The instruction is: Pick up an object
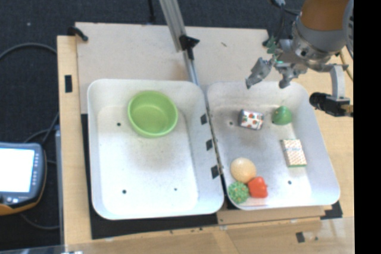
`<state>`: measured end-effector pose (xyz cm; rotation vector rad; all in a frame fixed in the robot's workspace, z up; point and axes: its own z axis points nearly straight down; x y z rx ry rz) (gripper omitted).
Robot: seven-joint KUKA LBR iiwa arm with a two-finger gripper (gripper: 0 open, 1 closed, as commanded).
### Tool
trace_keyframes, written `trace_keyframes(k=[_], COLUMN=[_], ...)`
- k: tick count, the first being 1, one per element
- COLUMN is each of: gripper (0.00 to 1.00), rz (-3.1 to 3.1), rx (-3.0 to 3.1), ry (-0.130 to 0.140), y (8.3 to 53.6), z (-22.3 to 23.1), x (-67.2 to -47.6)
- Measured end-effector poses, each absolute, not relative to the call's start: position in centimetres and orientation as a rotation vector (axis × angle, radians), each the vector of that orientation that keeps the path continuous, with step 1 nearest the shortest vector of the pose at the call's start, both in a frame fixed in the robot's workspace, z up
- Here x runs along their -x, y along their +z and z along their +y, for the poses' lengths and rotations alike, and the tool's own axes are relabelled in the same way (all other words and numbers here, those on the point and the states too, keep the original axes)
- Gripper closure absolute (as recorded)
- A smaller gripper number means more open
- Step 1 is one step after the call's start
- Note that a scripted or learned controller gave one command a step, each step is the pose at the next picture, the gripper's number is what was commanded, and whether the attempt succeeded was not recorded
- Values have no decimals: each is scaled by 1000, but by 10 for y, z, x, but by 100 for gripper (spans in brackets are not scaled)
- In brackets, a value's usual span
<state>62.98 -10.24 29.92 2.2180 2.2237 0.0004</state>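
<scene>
The grey arm with its orange band reached in over the right edge of the tabletop [250, 38], and its pincer [271, 77] hung above the far rim of the right bin [315, 146], just over the bin's far edge. Its two fingers [257, 74] stood spread apart, with nothing between them.

All the loose things for picking lay in the right bin. A small white can with red markings [251, 120] lay on its side near the bin's far half, toward the middle divider. Just to its right sat a green rounded piece [282, 115], near the can but apart from it, and nearer the pincer than anything else in the bin. Farther toward the right edge and nearer the front lay a flat, pale patterned box [293, 152]. At the bin's near left corner three things clustered together: a cream-coloured egg shape [243, 169], a red piece [258, 187] just in front and to the right of it, and a green textured ball [238, 191] beside the red one, touching or almost touching it.

The left bin [149, 187] held a light green bowl [153, 113], upright, in its far half. A slanted metal bar [169, 3] rose from the tabletop's far side between the two bins.
</scene>
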Motion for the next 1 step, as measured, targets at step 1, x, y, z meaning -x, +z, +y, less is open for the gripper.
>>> trace_keyframes(k=[1], gripper=[0], rz=[2224], rx=[-2218], ry=[1], y=[299], z=[-102], x=[-630])
